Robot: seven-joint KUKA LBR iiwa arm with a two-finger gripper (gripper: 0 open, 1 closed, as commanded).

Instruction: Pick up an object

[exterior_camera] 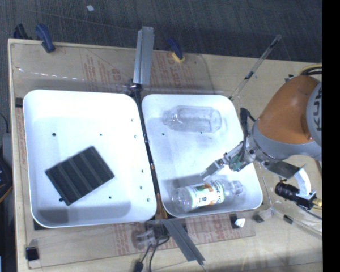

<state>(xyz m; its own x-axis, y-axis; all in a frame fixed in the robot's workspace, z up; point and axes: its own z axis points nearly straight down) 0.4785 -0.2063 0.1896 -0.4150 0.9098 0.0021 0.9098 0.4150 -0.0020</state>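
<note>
Clear plastic marks the labelled bottle (pixel 207 195), which is seen lying on its side along the near wall of the right bin (pixel 157 152), long axis left-right, just below the tool (pixel 215 168), whose opening cannot be told.

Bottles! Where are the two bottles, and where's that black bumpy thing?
Clear bottle (pixel 191 119), camera view, middle of its body.
Labelled bottle (pixel 204 195), camera view, on its label.
Black ridged panel (pixel 80 175), camera view, its center.

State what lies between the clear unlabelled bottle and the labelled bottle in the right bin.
In the camera view, the tool reaches in between the clear bottle and the labelled bottle, over bare bin floor.
</note>
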